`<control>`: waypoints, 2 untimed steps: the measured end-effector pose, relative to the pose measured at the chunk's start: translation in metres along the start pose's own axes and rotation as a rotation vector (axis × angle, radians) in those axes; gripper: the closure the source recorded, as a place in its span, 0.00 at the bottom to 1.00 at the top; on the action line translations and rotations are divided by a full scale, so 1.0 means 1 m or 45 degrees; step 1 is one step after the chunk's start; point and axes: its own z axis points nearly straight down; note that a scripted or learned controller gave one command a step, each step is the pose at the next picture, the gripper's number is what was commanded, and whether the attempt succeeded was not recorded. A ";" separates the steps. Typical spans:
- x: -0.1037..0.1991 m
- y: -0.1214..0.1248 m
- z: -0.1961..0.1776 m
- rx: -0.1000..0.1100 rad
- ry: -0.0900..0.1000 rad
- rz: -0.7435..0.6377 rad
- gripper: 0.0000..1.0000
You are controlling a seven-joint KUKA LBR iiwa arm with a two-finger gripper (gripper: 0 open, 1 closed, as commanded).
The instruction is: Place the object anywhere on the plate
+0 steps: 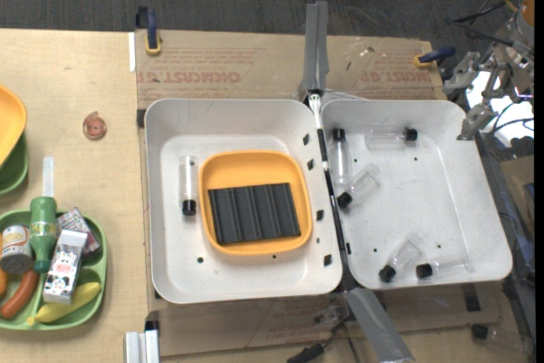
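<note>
At right bin's (459, 208) far right corner, gripper (474, 104), spread or closed impossible to tell. Left bin (170, 268): orange plate (255, 159) bearing dark ridged block (255, 212), one capped tube (187, 183) just left of plate. Several more tubes (339, 157) scattered across right bin

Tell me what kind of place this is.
Probably a robotics lab test bench: two white bins side by side on cardboard, clear capped tubes as pick objects, an orange plate, and toy food alongside.
</note>
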 end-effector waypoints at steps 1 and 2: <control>-0.004 0.009 -0.002 0.000 -0.003 -0.314 0.00; -0.006 -0.001 -0.009 0.000 -0.005 -0.615 0.00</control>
